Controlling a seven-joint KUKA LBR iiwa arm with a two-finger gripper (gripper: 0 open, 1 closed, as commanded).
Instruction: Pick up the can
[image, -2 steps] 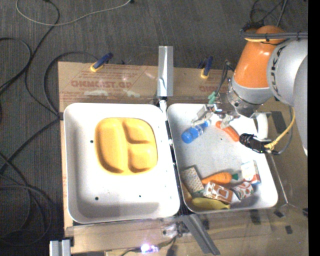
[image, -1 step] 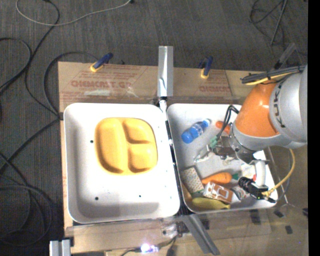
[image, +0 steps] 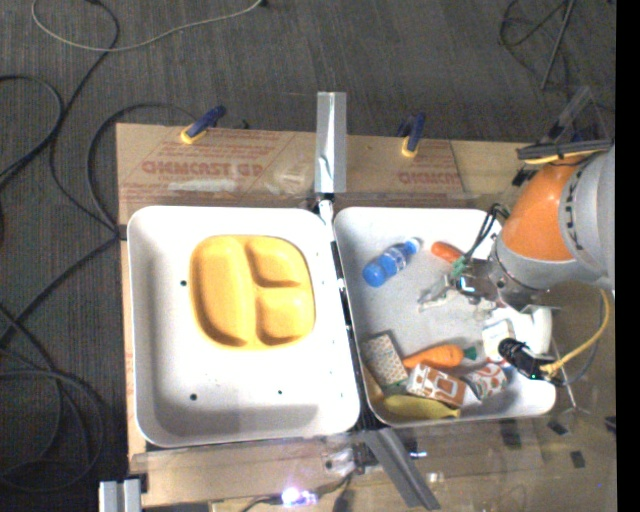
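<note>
The can (image: 488, 381), red and white, lies at about 5 o'clock in the right bin (image: 400, 222), just beside a printed carton (image: 435, 384) at its 9 o'clock. Its long axis seems to run from 8 to 2 o'clock, though which end is the top is too small to tell. The gripper (image: 447, 288) hangs at the can's 11 o'clock, apart from it; whether it is open or closed cannot be told.

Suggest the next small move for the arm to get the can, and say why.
Probably shift the gripper toward the near right corner of the right bin. What looks like the can lies there on its side beside a small carton and carrot, while the gripper sits mid-bin, holding nothing visible.
</note>
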